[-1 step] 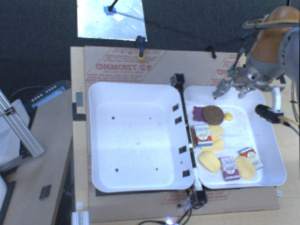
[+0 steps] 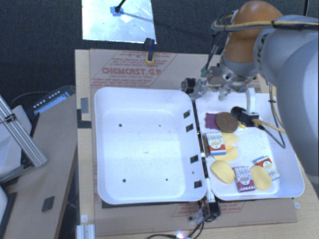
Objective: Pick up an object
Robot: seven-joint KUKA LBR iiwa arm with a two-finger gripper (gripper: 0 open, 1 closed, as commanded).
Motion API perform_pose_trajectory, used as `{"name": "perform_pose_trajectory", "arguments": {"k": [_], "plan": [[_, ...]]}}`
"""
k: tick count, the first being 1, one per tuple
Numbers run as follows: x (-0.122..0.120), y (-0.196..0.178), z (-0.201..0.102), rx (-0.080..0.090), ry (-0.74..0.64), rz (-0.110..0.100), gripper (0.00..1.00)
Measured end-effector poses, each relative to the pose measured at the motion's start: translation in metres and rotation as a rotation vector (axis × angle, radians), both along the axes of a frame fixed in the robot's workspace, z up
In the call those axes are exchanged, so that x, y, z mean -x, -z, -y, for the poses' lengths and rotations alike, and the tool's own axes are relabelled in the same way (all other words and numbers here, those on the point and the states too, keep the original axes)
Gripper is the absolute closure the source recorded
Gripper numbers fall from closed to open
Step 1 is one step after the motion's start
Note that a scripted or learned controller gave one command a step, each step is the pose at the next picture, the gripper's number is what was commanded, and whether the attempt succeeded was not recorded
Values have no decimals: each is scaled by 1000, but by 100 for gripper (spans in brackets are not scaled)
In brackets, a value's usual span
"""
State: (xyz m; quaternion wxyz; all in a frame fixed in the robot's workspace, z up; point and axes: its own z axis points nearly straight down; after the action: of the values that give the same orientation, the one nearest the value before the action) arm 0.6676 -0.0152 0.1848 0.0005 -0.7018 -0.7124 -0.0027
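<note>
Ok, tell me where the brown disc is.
The brown disc lies in the right bin, near its far end, overlapping a purple patch and just above a small carton.

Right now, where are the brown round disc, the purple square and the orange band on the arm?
brown round disc (image 2: 227, 122): camera view, its flat top.
purple square (image 2: 211, 119): camera view, its exposed left part.
orange band (image 2: 251, 15): camera view, its rounded top.

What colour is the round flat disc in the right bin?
Brown, the round flat disc overlaps a purple patch; camera view shows it.
</note>
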Motion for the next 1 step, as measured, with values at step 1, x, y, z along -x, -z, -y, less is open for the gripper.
{"name": "perform_pose_trajectory", "arguments": {"k": [1], "plan": [[-3,-70,-51,1,4,7,0]]}}
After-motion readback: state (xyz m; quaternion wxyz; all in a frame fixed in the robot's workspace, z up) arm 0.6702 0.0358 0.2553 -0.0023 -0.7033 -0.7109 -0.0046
